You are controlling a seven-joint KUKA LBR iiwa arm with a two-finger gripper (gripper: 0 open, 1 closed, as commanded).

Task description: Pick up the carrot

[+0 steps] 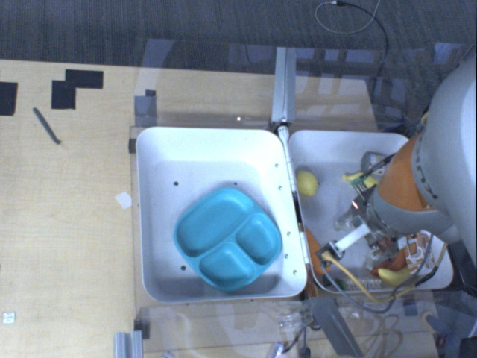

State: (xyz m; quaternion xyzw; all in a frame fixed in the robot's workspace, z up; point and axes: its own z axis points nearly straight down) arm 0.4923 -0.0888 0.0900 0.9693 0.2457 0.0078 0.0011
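Here the claw (332,250) sits low in the right bin (328,151), just beside the carrot (311,242); its state I cannot tell.

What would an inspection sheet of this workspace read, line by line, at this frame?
Surface: left bin and right bin, white, side by side.
Job's things: carrot, orange, against the right bin's left wall.
Clutter: blue divided plate in the left bin; round yellow fruit and yellow banana-like piece in the right bin.
Grippers: hand low in the right bin, close to the carrot; grasp cannot be judged.
Cables: black cable on the floor.
Surroundings: wooden bench with black tape marks.
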